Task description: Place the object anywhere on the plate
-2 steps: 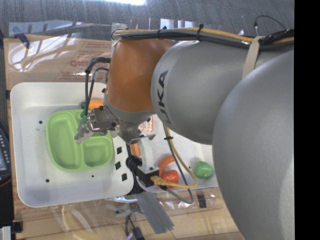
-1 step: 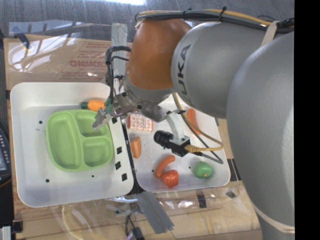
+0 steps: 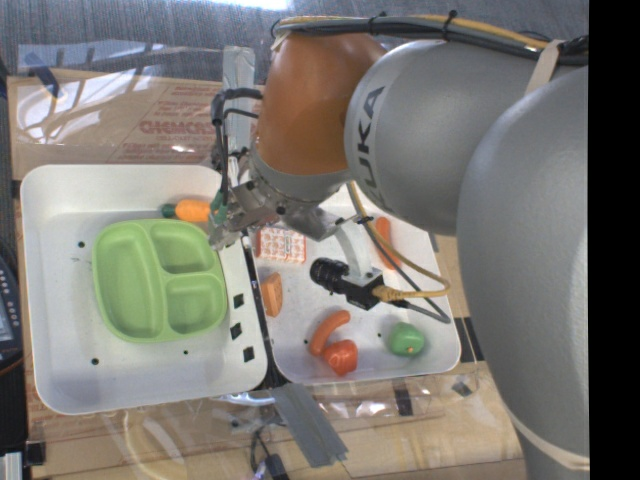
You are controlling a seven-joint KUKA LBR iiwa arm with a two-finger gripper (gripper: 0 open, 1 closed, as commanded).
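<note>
Well, starting at the left bin (image 3: pixel 40 368), the green divided plate (image 3: pixel 160 278) lies flat across its middle, all three compartments bare. Past the plate, by the bin's far edge toward its far right corner, lies a small toy carrot (image 3: pixel 188 209), orange with a green stub, near the plate's rim but not on it. My gripper (image 3: pixel 226 224) sits just beside the carrot's right end, over the wall where the two bins meet. Whether it is spread or closed I cannot tell, since my own arm (image 3: pixel 420 118) hides it, and I would not claim the carrot is held. I judge the carrot to be the thing to move: light, probably hard plastic, smooth and tapered, so likely to slip or roll if pinched near the tip. I would take it across its thick middle. In the right bin (image 3: pixel 440 363) lie a red-and-white packet (image 3: pixel 280 245), an orange wedge (image 3: pixel 271 294), a sausage (image 3: pixel 329 330), a red pepper (image 3: pixel 342 358) and a green fruit (image 3: pixel 406 341).
</note>
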